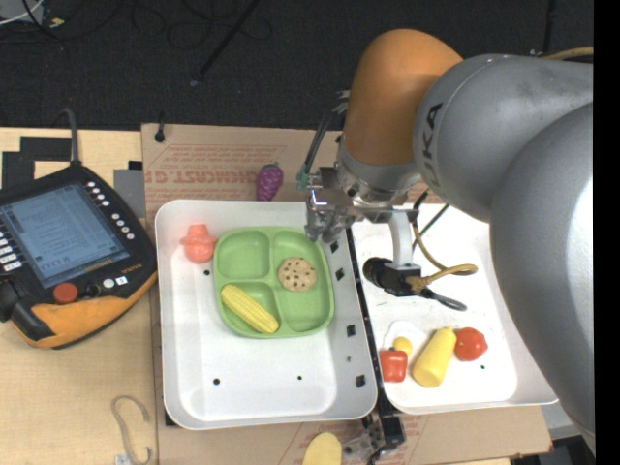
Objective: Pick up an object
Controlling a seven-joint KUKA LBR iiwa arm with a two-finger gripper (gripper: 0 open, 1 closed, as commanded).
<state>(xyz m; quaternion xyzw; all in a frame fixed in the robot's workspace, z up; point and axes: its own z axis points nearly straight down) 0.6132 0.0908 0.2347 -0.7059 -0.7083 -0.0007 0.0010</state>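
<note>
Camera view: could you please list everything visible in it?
Bins: two, white, side by side.
Plate: one, green, left bin.
Corn: one, yellow, on plate.
Cookie: one, brown, on plate.
Toy: one, pink-orange, left bin.
Tomato: one, red, right bin.
Bottle: one, yellow, right bin.
Small piece: one, red and yellow, right bin, beside bottle.
Grapes: one bunch, purple, cardboard behind bins.
Lump: one, yellow, below bins.
Pendant: one, grey and orange, left of bins.
Arm: one, grey with orange band, from right.
Gripper: one, grey, over bins' shared edge.
</note>
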